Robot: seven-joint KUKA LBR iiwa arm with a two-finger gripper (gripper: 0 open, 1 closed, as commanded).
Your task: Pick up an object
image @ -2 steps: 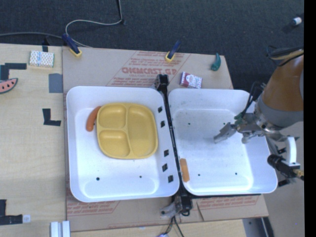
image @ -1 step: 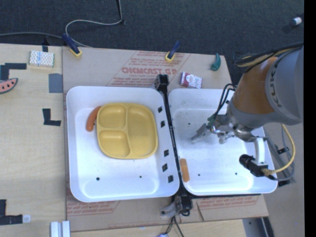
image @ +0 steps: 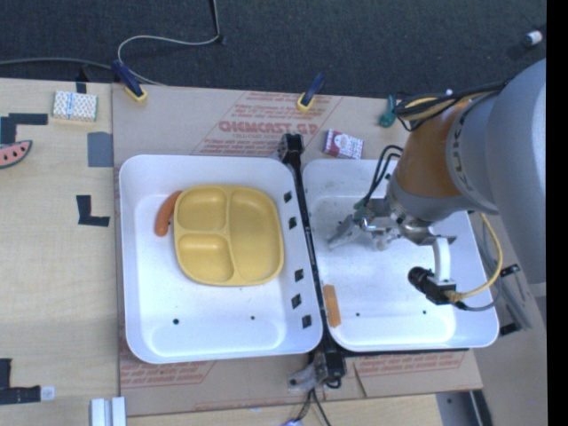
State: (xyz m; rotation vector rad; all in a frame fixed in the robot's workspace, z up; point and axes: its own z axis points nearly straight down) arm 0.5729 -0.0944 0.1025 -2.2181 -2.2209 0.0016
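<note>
Camera view shows my hand (image: pixel 355 227) low inside the right bin (image: pixel 390 331), near its left wall, with my arm (image: pixel 444 162) reaching in from the right. I cannot tell how far open my hand is, and I see nothing held in it. I judge this as the reaching step, with no pick made yet.

Nearest to my hand is a small orange piece (image: pixel 331 304), lying toward the front of the right bin, tight against the divider between the bins; it is near me but apart from my hand. Across the divider, in the left bin (image: pixel 142 238), a yellow sectioned plate (image: pixel 229 234) lies flat, and an orange sausage (image: pixel 164 214) rests just beside its far edge, well apart from my hand.

Next I would need to shift toward the front, centre over the orange piece and descend; the bin wall crowds that approach.
</note>
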